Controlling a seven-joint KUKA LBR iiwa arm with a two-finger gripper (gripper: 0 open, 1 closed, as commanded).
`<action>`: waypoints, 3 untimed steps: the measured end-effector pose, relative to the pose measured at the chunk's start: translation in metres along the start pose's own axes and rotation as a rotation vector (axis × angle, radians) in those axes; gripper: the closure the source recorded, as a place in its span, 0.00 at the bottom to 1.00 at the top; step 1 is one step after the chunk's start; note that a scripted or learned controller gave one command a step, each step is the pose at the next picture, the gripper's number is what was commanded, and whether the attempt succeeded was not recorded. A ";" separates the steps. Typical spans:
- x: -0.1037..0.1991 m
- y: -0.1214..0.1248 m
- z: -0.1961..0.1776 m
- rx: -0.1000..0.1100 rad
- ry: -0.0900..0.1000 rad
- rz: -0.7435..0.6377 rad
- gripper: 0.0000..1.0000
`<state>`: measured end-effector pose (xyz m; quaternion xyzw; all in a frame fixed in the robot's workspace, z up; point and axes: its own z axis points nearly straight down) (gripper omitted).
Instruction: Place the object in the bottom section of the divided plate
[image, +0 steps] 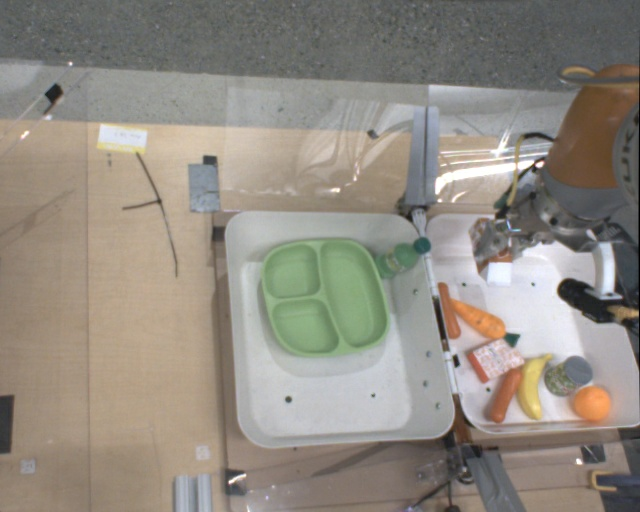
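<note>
From above, the green divided plate (324, 297) lies in the left bin (335, 420), bare white floor open below it. A small green bottle (398, 259) touches the plate's upper right rim. Right of the plate, the claw (496, 250) hangs over the right bin (520, 300), grasping a white-tipped object (498, 270). Further right lie carrot (476, 318), banana (532, 386) and orange (593, 403).

— What is lying in the right bin (560, 300) at the moment?

— A carrot (478, 320) is lying near its left wall, with a red packet (492, 358) sitting just below it. A banana (532, 385) is resting beside an orange (593, 403), and a small tin (568, 375) is sitting between them.

— And off the bins?

— A yellow label (122, 138) is sticking to the bench (90, 330), and a thin black cable (160, 215) is trailing below it.
</note>
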<state>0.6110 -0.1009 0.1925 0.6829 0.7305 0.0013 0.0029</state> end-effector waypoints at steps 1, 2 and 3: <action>0.074 -0.025 -0.022 0.000 0.002 0.028 1.00; 0.143 -0.031 -0.011 0.001 0.003 0.017 1.00; 0.143 -0.031 -0.011 0.001 0.003 0.018 0.00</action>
